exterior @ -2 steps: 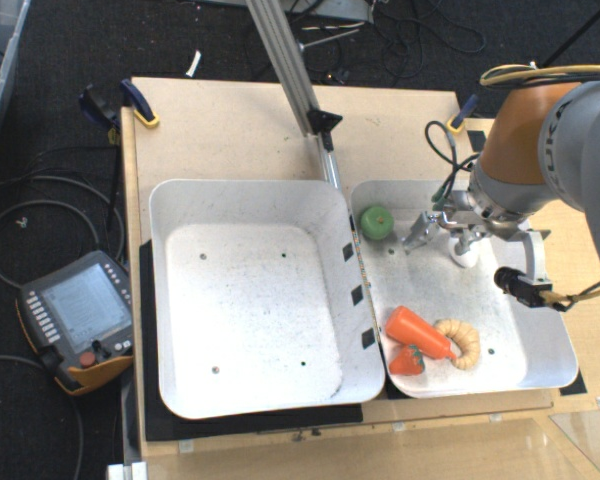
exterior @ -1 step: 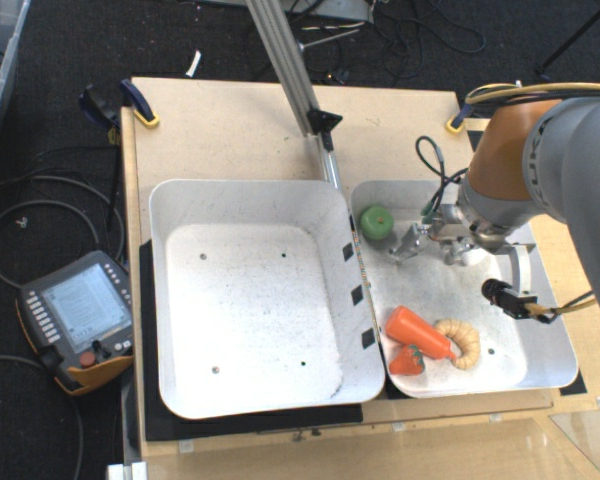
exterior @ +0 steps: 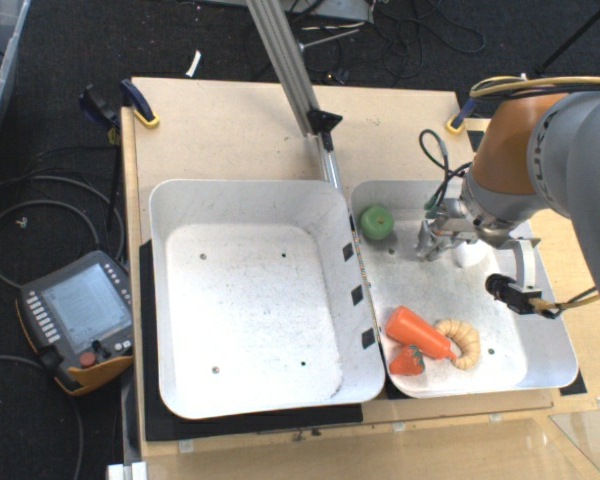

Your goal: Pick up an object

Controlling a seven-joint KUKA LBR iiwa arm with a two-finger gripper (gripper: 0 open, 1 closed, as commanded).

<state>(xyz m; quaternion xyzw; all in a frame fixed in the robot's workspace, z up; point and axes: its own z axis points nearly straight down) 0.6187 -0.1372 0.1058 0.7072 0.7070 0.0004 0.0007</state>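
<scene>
Near edge of right bin (exterior: pixel 540 373): orange carrot (exterior: pixel 420 332) lying beside red piece (exterior: pixel 407 361), tan ridged toy (exterior: pixel 462 343) touching carrot's end; cluster sitting tight, so fingers closing here are likely catching two things or pushing one aside

Mid bin: gripper (exterior: pixel 435 243) hanging over bare floor, nothing between fingers; fingers apart or together, cannot tell; white object (exterior: pixel 470 255) sitting just beside it under wrist, easily knocked

Farther back: green ball (exterior: pixel 377 222) resting near bin divider, risking rolling away

Left bin (exterior: pixel 180 203) lying alongside
</scene>
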